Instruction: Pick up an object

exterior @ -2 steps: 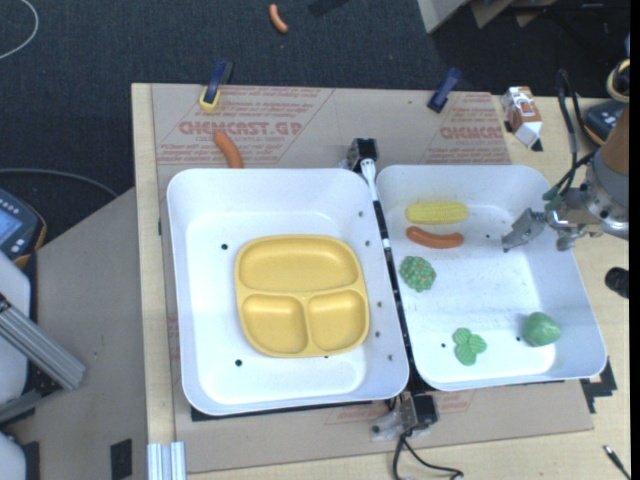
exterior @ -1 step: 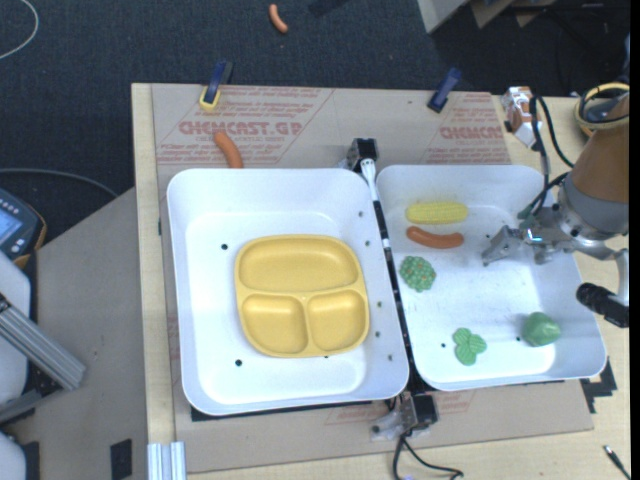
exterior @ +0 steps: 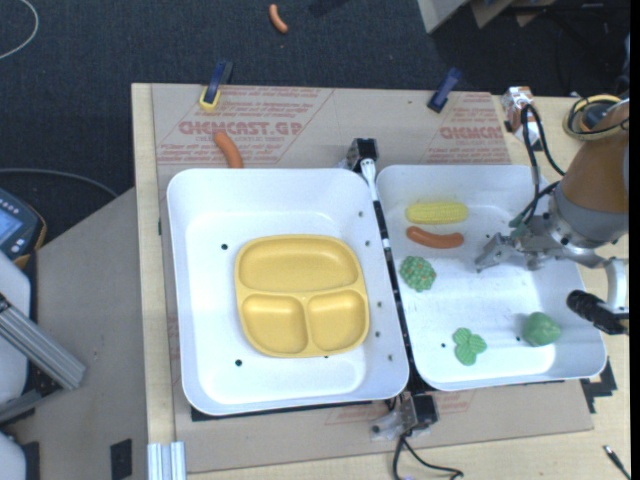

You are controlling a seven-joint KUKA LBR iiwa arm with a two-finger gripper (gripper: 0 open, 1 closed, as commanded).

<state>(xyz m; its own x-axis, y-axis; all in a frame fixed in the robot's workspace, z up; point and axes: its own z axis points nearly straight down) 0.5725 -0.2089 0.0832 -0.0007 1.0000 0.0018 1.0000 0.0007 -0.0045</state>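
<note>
The right white bin (exterior: 500,183) holds several toy foods. A yellow corn cob (exterior: 437,212) lies near its far side, with an orange-red sausage (exterior: 435,237) just in front of it. A speckled green broccoli piece (exterior: 417,273) sits by the left wall. A small green leafy piece (exterior: 468,345) and a rounder green piece (exterior: 540,329) lie near the front. My gripper (exterior: 497,254) hangs low over the bin's right middle, to the right of the sausage and apart from every item. Nothing shows in its grasp.
The left white bin (exterior: 200,268) holds a yellow divided tray (exterior: 300,293). A spare orange sausage (exterior: 229,149) lies on the board behind that bin, and another (exterior: 278,18) on the dark floor. Clamps (exterior: 212,86) and cables (exterior: 525,128) sit along the board's far edge.
</note>
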